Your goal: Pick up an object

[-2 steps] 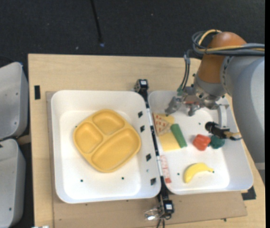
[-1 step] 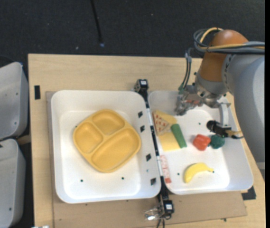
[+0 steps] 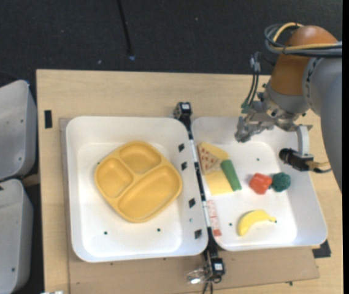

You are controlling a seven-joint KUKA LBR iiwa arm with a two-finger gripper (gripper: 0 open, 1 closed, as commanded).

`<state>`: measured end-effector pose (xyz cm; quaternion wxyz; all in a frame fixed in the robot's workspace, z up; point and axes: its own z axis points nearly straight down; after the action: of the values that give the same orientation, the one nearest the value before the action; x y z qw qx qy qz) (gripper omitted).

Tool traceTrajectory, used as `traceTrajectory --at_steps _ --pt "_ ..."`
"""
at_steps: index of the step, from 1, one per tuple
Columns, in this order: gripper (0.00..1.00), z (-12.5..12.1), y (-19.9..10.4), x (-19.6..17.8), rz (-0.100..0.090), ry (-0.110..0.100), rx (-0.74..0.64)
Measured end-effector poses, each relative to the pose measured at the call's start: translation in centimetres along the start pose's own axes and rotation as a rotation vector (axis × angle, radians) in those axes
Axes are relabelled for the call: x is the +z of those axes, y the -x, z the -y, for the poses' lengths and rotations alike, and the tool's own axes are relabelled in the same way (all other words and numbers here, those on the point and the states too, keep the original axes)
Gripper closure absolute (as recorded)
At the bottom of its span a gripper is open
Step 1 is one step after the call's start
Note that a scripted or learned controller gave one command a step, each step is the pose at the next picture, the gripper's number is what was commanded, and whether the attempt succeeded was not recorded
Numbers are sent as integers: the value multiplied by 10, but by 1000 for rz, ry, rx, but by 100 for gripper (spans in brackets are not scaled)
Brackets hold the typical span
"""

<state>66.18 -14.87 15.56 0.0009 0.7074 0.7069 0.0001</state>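
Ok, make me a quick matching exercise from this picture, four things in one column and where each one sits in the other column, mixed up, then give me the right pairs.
Things:
1. yellow divided plate
2. banana
3. green stick
4. gripper

Places:
A. over the right bin's far end
B. alone in the left bin
C. on the yellow block, beside the pizza slice
D. near end of the right bin

Pairs: 1-B, 2-D, 3-C, 4-A

**One fixed overhead camera, angled down**

A single camera sits above the wooden worktop [image 3: 125, 87] and looks down at a slant. It takes in both white bins, the left bin [image 3: 76, 225] and the right bin [image 3: 303, 225], from a middling distance. The arm [image 3: 297, 66] enters from the frame's right side.
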Motion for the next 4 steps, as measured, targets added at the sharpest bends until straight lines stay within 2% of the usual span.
traceTrajectory --at_steps 1,3,4 --pt "100 -1 2 -51 0 1 -3" --pt "100 20 -98 -50 -2 -6 -7" --pt "100 15 -155 -51 -3 -4 -9"
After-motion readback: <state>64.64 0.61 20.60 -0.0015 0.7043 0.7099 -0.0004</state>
